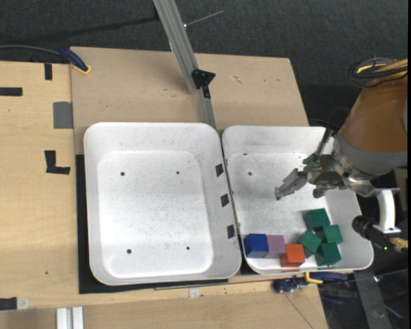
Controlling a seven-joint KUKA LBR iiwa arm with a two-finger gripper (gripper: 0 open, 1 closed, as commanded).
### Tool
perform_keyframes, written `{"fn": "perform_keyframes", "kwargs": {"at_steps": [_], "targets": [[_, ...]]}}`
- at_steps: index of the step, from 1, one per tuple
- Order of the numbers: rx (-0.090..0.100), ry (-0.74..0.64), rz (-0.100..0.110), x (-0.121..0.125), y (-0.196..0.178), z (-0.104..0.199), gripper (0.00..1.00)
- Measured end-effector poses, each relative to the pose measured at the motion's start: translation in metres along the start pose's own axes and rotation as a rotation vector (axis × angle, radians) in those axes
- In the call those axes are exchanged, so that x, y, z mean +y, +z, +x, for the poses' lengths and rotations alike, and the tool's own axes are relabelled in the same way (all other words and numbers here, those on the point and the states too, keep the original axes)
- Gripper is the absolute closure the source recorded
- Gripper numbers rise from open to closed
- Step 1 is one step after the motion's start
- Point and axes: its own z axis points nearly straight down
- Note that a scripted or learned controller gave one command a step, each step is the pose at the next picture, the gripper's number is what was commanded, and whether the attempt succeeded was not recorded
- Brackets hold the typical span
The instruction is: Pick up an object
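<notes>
**Gripper hanging over the right bin, blocks bunched at the near edge**

The gripper (303,182) is hovering over the bare middle of the right bin (274,139), its fingers looking spread and holding nothing. The blocks are sitting against the bin's near rim: a blue cube (256,245), a lilac one (276,245), an orange one (293,254) and a cluster of green blocks (322,235). The smooth white left bin (96,184) is lying beside it, rims touching. A slanted metal bar (181,43) is crossing the wooden bench (27,204) behind.
</notes>
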Motion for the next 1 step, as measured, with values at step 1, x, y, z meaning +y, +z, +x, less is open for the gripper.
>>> {"fn": "perform_keyframes", "kwargs": {"at_steps": [1], "targets": [[0.0,-0.001,0.0,-0.0008,0.0461,0.0075,0.0]]}}
